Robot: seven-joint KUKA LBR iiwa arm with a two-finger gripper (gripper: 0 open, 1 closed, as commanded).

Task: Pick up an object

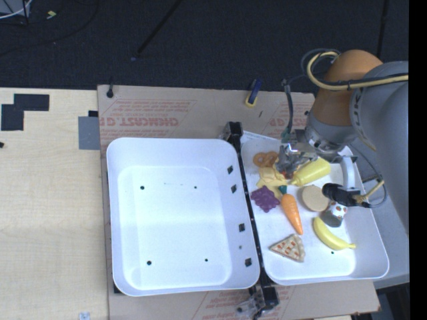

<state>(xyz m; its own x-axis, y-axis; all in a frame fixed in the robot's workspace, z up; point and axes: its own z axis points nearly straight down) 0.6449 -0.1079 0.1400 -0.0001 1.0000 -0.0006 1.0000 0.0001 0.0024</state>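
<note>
I am seeing the end effector (291,159) sitting low in the right bin (373,262), over the pale yellow toy (270,177) beside the yellow bottle (311,172); its opening I cannot tell; carrot (291,213) and banana (331,236) are lying nearby.

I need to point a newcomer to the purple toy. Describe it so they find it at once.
Look at the right-hand white bin, the one crowded with toy food. Along its left wall, about midway down, lies the purple grape cluster, just left of the orange carrot and below a pale yellow piece. It is the only purple thing there, small and knobbly.
</note>
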